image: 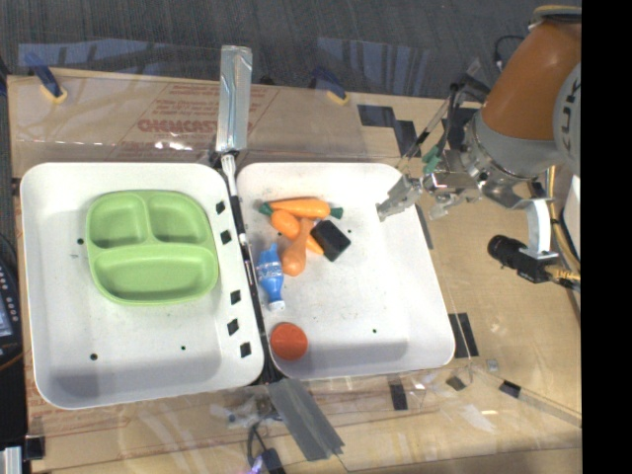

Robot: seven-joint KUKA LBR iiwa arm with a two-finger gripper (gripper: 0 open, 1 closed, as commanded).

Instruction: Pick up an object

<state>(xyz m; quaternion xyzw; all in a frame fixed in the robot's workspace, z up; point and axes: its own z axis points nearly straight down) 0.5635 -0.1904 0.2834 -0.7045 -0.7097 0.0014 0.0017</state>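
While gripper [393,203] hovers — finger state unclear — rt bin [415,314]: 3 carrots [299,207], 1 bottle [270,275].

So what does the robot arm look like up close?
The arm is chunky and rounded, with a big orange band on top and a grey ring under it. Thin wires, some of them green, run along the wrist. The gripper at the end is small, pale grey and metal-looking. A white part with dark letters shows at the right edge.

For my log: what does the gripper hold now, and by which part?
Nothing: the gripper hovers over the right bin, no object between its fingers.
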